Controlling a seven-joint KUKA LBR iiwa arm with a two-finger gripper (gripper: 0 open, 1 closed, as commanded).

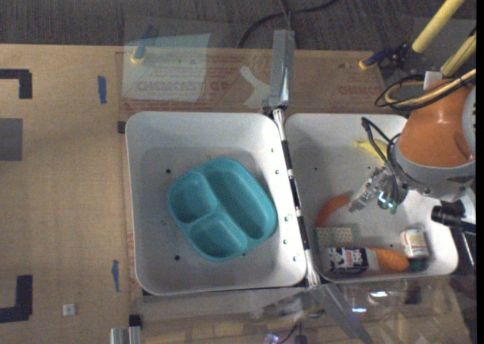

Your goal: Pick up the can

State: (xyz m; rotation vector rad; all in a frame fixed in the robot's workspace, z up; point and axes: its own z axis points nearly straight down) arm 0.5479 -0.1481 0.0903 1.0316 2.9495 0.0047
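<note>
From the camera view above the table, the gripper hangs over the middle of the right bin, apart from the can, which stands near that bin's front right corner, close to the wall. Whether the fingers are released or clenched I cannot tell; nothing shows between them. The can likely sits where it does by chance, and its place near the corner leaves little room on the wall side. An orange carrot-like piece lies just beside the gripper, and a dark printed carton with an orange piece at its end lies along the front wall, almost touching the can. The left bin holds a teal divided plate, well apart.
</note>
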